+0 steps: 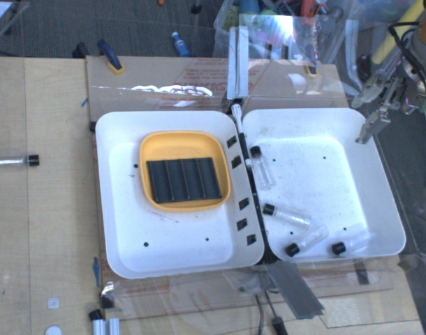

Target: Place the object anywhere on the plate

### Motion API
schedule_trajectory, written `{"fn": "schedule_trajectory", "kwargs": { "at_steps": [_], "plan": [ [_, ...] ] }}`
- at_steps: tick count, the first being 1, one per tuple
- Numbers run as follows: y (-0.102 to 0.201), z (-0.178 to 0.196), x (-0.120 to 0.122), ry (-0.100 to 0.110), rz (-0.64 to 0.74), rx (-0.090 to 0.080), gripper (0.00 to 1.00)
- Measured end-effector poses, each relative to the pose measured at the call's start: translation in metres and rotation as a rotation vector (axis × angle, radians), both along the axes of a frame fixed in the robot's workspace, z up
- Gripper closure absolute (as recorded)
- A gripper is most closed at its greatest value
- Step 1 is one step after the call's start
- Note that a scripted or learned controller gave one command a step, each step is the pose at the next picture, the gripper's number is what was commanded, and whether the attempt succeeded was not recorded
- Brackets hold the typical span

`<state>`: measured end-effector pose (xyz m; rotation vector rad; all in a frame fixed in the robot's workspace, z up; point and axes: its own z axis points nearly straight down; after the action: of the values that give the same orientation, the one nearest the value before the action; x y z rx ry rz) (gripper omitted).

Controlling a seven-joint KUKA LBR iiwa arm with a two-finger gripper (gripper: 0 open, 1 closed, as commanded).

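While the arm sits high at the right edge:
Gripper (367, 132): over the right bin's (380, 187) upper right rim; finger opening cannot be told; nothing seen in its grasp.
Plate (185, 145): yellow, in the left bin (122, 243), with a dark ribbed block (184, 179) lying on it.
Clear tubes, black caps (286, 216): four lying in the right bin, left and bottom.

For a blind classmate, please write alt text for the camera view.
A yellow plate holding a dark ribbed insert sits in the left bin; four clear black-capped tubes lie in the right bin. The gripper hangs above that bin's far right corner.
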<state>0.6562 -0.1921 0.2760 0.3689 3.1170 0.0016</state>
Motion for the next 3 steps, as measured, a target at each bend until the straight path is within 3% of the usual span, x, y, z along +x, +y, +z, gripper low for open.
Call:
{"fn": "schedule_trajectory", "kwargs": {
  "at_steps": [1, 2, 3],
  "plan": [
    [-0.031, -0.007, 0.002, -0.007, 0.254, -0.003, 0.00],
    [-0.029, -0.025, 0.013, -0.007, 0.476, -0.003, 0.00],
    [-0.029, -0.010, 0.013, -0.009, 0.723, -0.005, 0.00]
  ]
}}
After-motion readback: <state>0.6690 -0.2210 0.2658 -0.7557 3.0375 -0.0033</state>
